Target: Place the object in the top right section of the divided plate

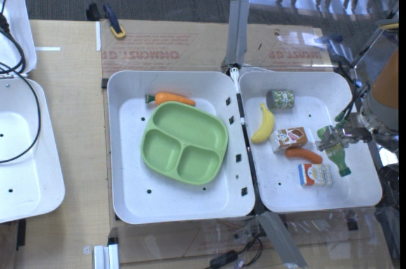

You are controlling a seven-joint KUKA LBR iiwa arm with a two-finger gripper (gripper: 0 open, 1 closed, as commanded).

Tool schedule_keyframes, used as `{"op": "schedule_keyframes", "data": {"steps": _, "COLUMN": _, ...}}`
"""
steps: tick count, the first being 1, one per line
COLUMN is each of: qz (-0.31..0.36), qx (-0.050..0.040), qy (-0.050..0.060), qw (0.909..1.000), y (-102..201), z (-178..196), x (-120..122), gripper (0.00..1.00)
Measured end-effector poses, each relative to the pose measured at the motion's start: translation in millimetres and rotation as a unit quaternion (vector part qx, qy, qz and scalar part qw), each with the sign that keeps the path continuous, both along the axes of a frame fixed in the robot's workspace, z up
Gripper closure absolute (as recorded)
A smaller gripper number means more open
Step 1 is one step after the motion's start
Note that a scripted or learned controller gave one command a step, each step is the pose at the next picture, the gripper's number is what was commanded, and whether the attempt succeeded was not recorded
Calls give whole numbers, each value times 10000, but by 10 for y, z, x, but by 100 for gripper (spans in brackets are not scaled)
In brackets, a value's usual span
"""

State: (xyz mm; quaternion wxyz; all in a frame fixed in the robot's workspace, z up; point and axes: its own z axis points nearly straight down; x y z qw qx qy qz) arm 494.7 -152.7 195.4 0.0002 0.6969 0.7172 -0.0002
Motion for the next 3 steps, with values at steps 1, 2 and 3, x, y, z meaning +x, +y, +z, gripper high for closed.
{"op": "schedule_keyframes", "data": {"steps": 1, "qz": 714, "qx": 3, "qy": 14, "qw": 9974, "y": 853, "z": -48, "x": 61, "gripper": 100}}
{"op": "schedule_keyframes", "data": {"steps": 2, "qz": 1382, "qx": -3, "qy": 10, "qw": 9904, "y": 1675, "z": -51, "x": 613, "gripper": 100}}
{"op": "schedule_keyframes", "data": {"steps": 3, "qz": 2151, "qx": -6, "qy": 7, "qw": 9766, "y": 2424, "z": 547, "x": 756, "gripper": 100}}
